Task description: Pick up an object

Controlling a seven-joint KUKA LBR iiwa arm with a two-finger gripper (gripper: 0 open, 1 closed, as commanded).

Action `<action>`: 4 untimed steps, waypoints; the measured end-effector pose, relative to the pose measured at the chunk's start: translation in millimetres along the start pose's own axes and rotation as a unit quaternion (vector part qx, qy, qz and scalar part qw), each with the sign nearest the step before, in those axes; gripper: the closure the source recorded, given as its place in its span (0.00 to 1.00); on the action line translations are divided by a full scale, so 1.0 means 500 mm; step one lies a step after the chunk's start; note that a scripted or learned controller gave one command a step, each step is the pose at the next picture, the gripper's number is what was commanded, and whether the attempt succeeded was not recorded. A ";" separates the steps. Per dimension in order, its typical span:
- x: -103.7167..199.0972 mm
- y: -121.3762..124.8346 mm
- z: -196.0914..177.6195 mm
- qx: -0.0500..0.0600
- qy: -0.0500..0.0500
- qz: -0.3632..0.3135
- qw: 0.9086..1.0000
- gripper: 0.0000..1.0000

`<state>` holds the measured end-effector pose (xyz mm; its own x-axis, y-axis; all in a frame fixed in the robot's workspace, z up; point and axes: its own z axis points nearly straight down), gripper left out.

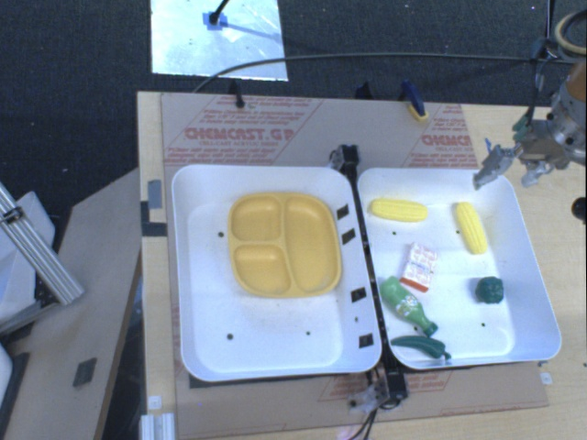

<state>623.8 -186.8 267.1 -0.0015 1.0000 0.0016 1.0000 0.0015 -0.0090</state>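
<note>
When the bench (275,122) was examined, two shallow white bins stood on it side by side, touching along a black hinged seam. Counted items: two yellow corn cobs, one yellow divided tray, one small red-and-white packet, one green bottle, one dark green round item, and one dark green pod-shaped item.

Bench surface was a tan board printed with red lettering, resting over dark carpet-like flooring. A reflective square sheet (217,26) lay beyond the bench's far edge, and an aluminium frame piece (37,250) stood at the left.

Left bin (197,337) held only the divided tray (282,244), lying flat near its centre, three compartments, all bare.

Right bin (532,328) held the rest: one corn cob (398,211) lying crosswise near the far left corner, the second corn cob (471,226) lying lengthwise further right, the packet (420,268) near the middle, the bottle (408,305) tilted below it, the pod-shaped item (419,346) at the near edge, and the round item (489,290) toward the right wall.

Gripper (509,165) hung above the right bin's far right corner, fingers parted, nothing between them.
</note>
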 end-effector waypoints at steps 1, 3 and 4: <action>0.001 0.004 -0.014 -0.006 -0.001 -0.001 1.000 0.00; -0.002 -0.006 0.235 -0.003 -0.001 0.000 1.000 0.00; -0.012 -0.010 0.356 -0.004 -0.001 0.000 1.000 0.00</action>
<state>617.3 -192.5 89.1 -0.0013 1.0000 -0.0002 1.0000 0.0013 -0.0013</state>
